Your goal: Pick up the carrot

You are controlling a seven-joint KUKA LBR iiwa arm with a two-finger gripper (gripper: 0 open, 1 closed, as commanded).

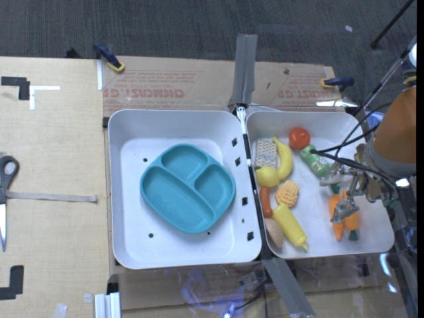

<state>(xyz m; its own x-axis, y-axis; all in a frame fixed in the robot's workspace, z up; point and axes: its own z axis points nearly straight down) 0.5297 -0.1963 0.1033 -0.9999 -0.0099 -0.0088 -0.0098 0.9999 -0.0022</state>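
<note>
The carrot [336, 209] is orange with a green tip and lies in the right bin [381, 240] near its right wall. My gripper [344, 209] is right over the carrot, covering its middle, so orange shows on both sides of it. Whether it touches the carrot is unclear from this slant. The arm, with its orange band [401, 128], comes in from the right edge, with black cables running across the bin.
The right bin also holds a tomato [299, 138], banana [283, 159], green bottle [315, 163], waffle piece [265, 152], yellow bottle [291, 225], sausage [265, 202] and more. A blue divided plate [188, 187] lies in the left bin [119, 197].
</note>
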